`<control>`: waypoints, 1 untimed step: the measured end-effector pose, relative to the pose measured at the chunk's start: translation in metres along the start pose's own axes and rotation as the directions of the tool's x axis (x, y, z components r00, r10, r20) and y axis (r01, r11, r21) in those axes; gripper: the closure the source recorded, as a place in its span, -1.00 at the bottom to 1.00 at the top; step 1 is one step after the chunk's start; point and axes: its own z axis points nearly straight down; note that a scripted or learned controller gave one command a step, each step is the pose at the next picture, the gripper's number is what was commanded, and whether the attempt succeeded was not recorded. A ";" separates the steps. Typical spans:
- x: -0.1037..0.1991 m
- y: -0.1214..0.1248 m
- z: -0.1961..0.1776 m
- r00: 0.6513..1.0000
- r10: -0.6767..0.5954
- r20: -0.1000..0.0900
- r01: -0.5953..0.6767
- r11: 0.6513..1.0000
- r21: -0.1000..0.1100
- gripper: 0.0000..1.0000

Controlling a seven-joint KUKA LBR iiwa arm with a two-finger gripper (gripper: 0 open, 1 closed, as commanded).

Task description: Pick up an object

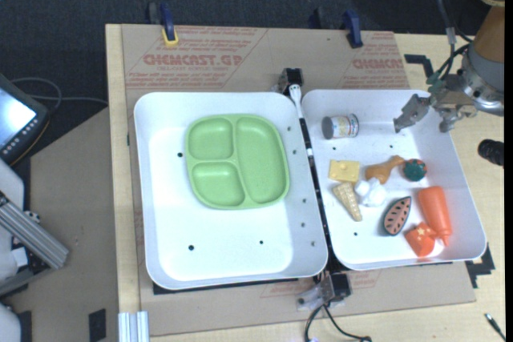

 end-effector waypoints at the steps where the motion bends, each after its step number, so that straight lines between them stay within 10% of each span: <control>1: 0.001 0.003 -0.009 1.000 -0.003 0.003 0.003 1.000 -0.015 -1.00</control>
